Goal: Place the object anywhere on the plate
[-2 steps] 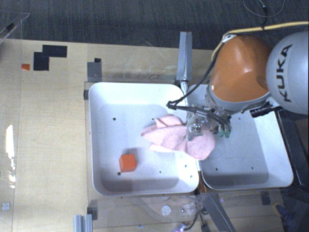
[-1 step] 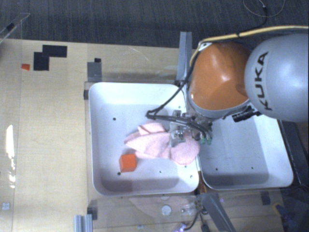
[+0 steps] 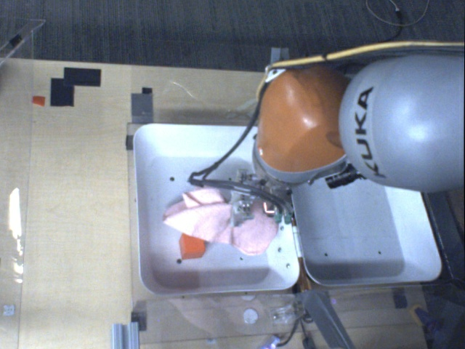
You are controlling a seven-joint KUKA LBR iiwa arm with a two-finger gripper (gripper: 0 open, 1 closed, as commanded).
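A pale pink plate lies in the left white bin, toward its front right. A small orange object sits at the plate's front left edge, partly tucked under it. My gripper hangs low over the plate's right half, under the orange wrist band. It hides part of the plate. A black cable loops from the wrist down to the gripper.
The right white bin adjoins the left one, and the grey arm covers its far half. Black and orange marks sit on the wooden bench at far left. Metal brackets stand at the bin corners.
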